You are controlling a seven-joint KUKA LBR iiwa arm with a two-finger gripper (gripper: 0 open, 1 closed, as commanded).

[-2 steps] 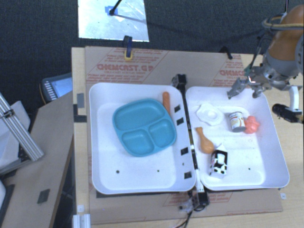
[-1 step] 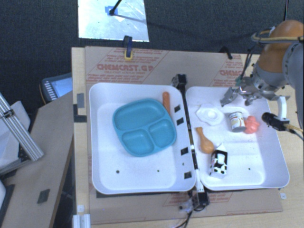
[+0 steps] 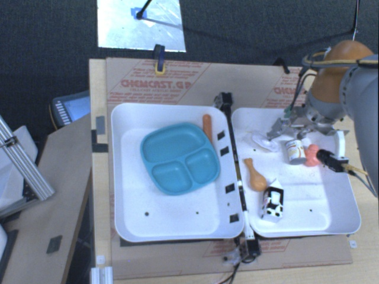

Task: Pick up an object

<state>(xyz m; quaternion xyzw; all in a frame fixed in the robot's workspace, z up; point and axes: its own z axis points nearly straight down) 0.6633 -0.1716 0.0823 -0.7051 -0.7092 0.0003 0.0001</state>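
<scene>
My gripper (image 3: pixel 288 132) hangs over the back of the right bin (image 3: pixel 337 209), its fingers spread open with nothing between them. Just in front of it stands a small can (image 3: pixel 293 151) with a pale label, and a pink toy (image 3: pixel 311 155) lies against the can's right side. A white, clear-looking object (image 3: pixel 263 142) lies left of the can. Nearer the front are an orange drumstick-shaped toy (image 3: pixel 255 175) and a black-and-white cow-pattern carton (image 3: pixel 273 203).
The left bin (image 3: pixel 127 212) holds a blue divided plate (image 3: pixel 179 157) and an orange stick-like toy (image 3: pixel 206 126) by its back right wall. A divider with black clips (image 3: pixel 232 158) separates the bins. The arm (image 3: pixel 346 81) comes in from the right.
</scene>
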